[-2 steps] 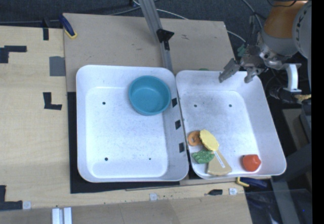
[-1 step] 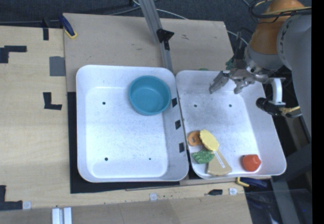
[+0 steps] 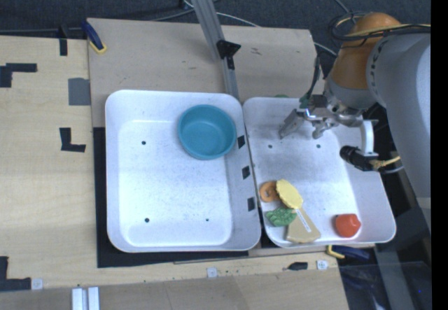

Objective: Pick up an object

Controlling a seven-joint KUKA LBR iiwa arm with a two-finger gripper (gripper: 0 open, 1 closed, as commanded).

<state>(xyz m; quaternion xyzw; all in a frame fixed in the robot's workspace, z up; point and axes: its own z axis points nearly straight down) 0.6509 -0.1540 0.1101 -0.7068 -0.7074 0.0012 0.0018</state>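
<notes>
1. The grey two-finger metal gripper point(image 3: 302, 128) hangs over the far part of the right-hand shallow white plastic bin point(image 3: 318, 161), its fingers spread apart with nothing between them. Judging from this, any grasp is not yet made, and a straight descent here would close on bare bin floor.

2. The left-hand shallow white plastic bin point(image 3: 140, 182) holds a round blue plastic bowl point(image 3: 206, 131) near its far right corner. The bowl is wide and smooth-walled; my guess is that fingers set across it would not span it, and a pinch on the rim could slip.

3. The likelier targets lie at the near edge of the right-hand bin, well apart from the gripper: a yellow oval toy food piece point(image 3: 288, 194) touching a tan wedge-shaped piece point(image 3: 302, 229), a crumpled green leafy piece point(image 3: 281, 217) and an orange ring-shaped piece point(image 3: 268, 192). They crowd together, so the fingers may catch two at once or push one aside.

4. A small red rounded piece point(image 3: 346, 224) sits alone near the bin's near right corner; the wall close by could block one finger.
</notes>
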